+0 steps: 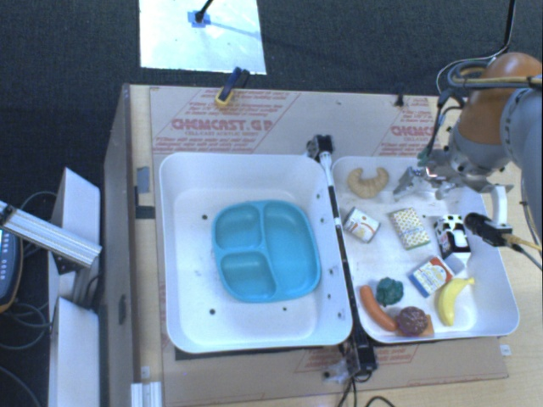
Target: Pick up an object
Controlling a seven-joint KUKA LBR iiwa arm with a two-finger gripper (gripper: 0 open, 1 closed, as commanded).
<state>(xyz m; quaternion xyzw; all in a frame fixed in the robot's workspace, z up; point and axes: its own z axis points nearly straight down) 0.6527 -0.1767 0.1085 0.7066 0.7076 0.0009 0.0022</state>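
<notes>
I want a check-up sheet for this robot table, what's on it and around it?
Surface: brown bench bearing two white bins, left and right.
Job's things: in right bin, tan croissant, yellow banana, orange carrot, green broccoli, small boxes.
Clutter: blue divided plastic plate in left bin.
Grippers: gripper over right bin's far edge, holding nothing visible.
Cables: black cable behind arm.
Surroundings: dark floor, white sheet.
</notes>
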